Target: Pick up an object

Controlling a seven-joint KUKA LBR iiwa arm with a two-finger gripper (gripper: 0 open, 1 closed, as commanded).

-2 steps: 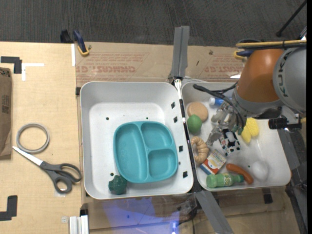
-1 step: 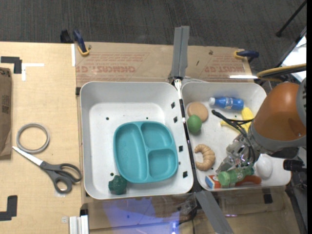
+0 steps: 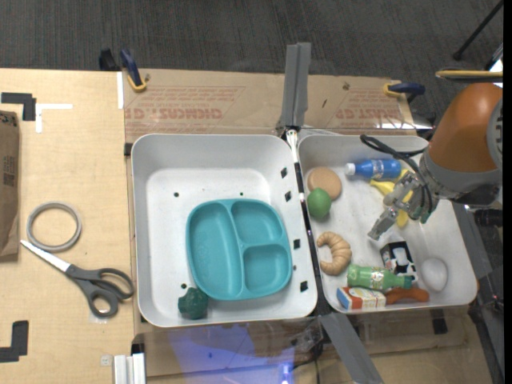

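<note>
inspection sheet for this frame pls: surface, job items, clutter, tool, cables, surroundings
Surface: two white bins side by side, left bin and right bin, on a cardboard-covered bench.
Job's things: right bin holds a blue bottle, tan ball, green ball, croissant-shaped toy, green bottle, small carton, white round item and a yellow item. Left bin holds a teal divided plate and a dark green toy.
Clutter: scissors and tape roll on the bench left of the bins.
Tool: tool low over the right bin, nothing seen between its fingers.
Cables: black cable by the wrist.
Surroundings: blue clamps at the bench's far edge; grey carpet beyond.
</note>
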